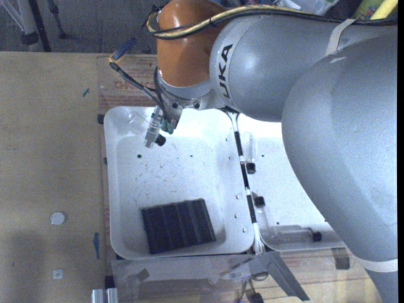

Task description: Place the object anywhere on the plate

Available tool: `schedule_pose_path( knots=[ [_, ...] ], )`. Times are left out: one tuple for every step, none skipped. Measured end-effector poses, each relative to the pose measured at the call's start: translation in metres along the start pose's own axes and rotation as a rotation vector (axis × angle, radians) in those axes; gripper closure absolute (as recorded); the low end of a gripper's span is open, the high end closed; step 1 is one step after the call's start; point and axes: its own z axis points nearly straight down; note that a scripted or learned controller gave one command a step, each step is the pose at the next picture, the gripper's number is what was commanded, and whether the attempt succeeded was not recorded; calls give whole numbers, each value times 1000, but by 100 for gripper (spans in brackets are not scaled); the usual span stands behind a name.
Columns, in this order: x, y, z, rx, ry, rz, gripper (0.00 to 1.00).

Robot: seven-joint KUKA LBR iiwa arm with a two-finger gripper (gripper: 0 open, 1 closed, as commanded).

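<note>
From the camera view, the grey arm [297, 74] reaches in from the right, and its jaws [154, 134] hang over the far part of the left bin [120, 169], close to the bin's back wall. Whether the jaws are parted or closed cannot be told at this size and angle, and nothing is seen between them.

The one clear thing in that bin is a dark, ribbed rectangular slab [178, 225] lying flat near the near edge, well apart from the jaws (it could be the object, or the plate meant by the task; the picture does not settle which). The right bin [284, 188] is largely covered by the arm.

Judging from this, the step in hand looks like an approach. To do it well, the arm should travel toward the near side of the bin, centre over the slab, line the jaws across its narrower side, and descend straight, keeping clear of the bin's wall and the divider [245, 175] between the bins.
</note>
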Motion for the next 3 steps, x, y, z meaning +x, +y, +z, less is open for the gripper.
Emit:
schedule_pose_path(
  knots=[
    [6, 12, 57, -2, -1, -426, 100],
    [-8, 16, 75, -4, -12, -755, 100],
    [-5, 16, 18, -4, -9, -1387, 100]
  ],
)
